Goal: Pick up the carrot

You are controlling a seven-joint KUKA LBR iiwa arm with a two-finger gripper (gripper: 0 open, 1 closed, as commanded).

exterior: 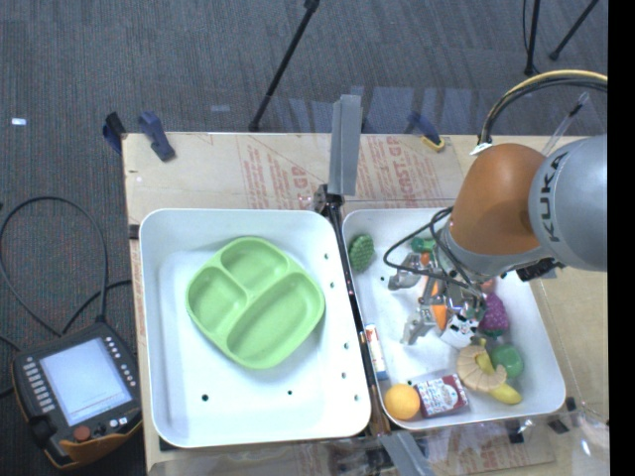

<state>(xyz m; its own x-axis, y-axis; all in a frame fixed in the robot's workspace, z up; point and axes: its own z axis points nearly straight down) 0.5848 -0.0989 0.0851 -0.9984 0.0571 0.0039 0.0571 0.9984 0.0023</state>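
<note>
Tool position: the two-finger tool (434, 317) hangs low inside the right-hand shallow white bin (397, 365), under the grey arm's orange wrist band (493, 206), with cables looped about it. A small orange carrot piece (440, 314) shows between the metal fingers (418, 327), which appear closed upon it; a further orange sliver shows just above, beside the wrist, and whether that belongs to the same carrot cannot be told. Judged step: the grasp is made or being made, and the lift is not yet shown complete, since the tool sits close to the bin floor. Around the tool lie a white-and-black small object (458, 330) touching or just beside the fingers, a purple bunch of grapes (493, 313) to its right, a yellow banana with a cut apple slice (488, 373) nearer the front, a green round fruit (510, 359), a red packet (440, 396), an orange round fruit (402, 402), and a green knobbly vegetable (361, 251) near the dividing wall. The left-hand bin holds a light green divided plate (256, 300). Next move calls for a straight vertical rise, holding grip firm, so the carrot clears its neighbours without dragging the white object along.
</note>
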